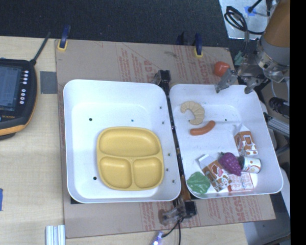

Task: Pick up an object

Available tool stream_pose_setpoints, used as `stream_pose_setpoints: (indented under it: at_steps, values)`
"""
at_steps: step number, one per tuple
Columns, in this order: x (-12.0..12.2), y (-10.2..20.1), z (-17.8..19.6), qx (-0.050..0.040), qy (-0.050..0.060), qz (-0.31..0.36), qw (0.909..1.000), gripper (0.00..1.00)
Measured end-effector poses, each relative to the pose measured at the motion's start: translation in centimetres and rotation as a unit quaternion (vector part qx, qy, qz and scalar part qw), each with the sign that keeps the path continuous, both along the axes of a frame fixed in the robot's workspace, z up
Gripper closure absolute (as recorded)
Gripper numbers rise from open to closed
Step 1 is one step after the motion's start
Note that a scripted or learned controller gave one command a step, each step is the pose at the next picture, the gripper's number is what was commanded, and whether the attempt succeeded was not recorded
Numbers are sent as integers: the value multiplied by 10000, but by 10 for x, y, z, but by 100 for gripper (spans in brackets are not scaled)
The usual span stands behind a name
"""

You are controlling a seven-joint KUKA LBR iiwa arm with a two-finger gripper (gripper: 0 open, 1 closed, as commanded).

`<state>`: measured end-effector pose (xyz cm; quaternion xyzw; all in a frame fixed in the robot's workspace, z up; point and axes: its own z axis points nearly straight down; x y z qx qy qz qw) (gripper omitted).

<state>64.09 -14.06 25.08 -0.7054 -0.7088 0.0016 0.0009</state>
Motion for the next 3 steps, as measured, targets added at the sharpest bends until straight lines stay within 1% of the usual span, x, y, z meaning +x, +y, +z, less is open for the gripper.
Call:
stream_pose_setpoints:
  at_steps: [1, 2, 3]
  values:
    - [-38, 44, -73, -1, 14, 10, 10000, 0]
    - [-32, 9, -121, -4, 15, -1, 10000, 0]
    - [-32, 42, -159, -1, 9, 8, 10000, 0]
